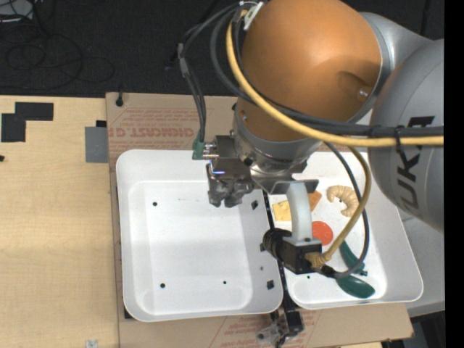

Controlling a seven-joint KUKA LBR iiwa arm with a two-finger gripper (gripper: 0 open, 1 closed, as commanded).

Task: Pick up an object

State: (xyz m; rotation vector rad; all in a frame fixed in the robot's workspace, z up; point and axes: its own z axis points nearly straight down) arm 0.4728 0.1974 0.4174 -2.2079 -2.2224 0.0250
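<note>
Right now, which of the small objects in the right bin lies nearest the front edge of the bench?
The dark teal object. It lies lowest in the right bin, below the red-orange round piece, the yellow piece and the curled tan piece.

Pale wooden bench [51, 216] beneath dark, cable-strewn floor [87, 42].

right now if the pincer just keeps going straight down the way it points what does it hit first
Most likely the bare white floor of the left bin, near its upper right corner. The pincer points down there, with nothing lying under it. Depth is hard to judge from this slanted view, so the bin's right wall could come first.
</note>
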